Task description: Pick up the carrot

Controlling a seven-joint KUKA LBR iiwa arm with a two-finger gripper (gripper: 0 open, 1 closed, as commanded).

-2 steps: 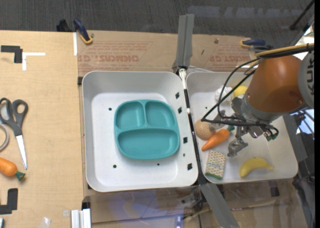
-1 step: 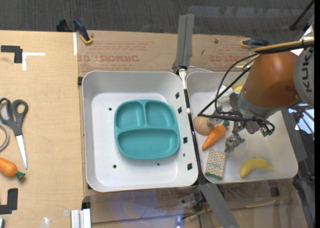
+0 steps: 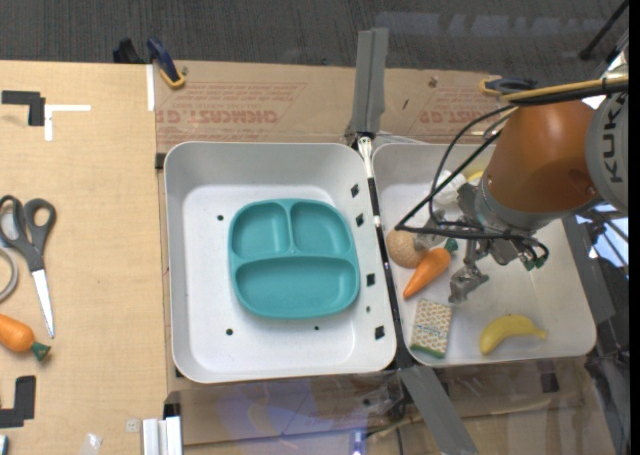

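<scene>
Carrot (image 3: 428,270), orange and tapered, lies on the floor of the white bin on the view's right (image 3: 560,343), near that bin's left wall, with its narrow tip pointing down and left and its thick end up and right.

Across the scene from left to right: a wooden bench top (image 3: 90,193) holds a pair of grey-handled scissors (image 3: 30,243), blades pointing down. Below them, at the view's left edge, lies a second, smaller carrot (image 3: 15,333) with a green end. Next comes the left white bin (image 3: 190,273), which holds a teal plate (image 3: 295,258) divided into three compartments, set flat in the middle of the bin. The right bin sits just beside it. Inside, a round tan object (image 3: 403,248), too small to identify, sits touching or nearly touching the carrot's upper side. Below the carrot lies a small green-and-white patterned packet (image 3: 432,328), apart from it. The gripper (image 3: 467,281) hangs just beside the carrot's thick end, on its right; whether it is spread or pressed together cannot be told, and nothing is seen held in it. A yellow banana (image 3: 512,331) lies lower right. Above, the arm's orange band (image 3: 545,158) covers the bin's upper right part
</scene>
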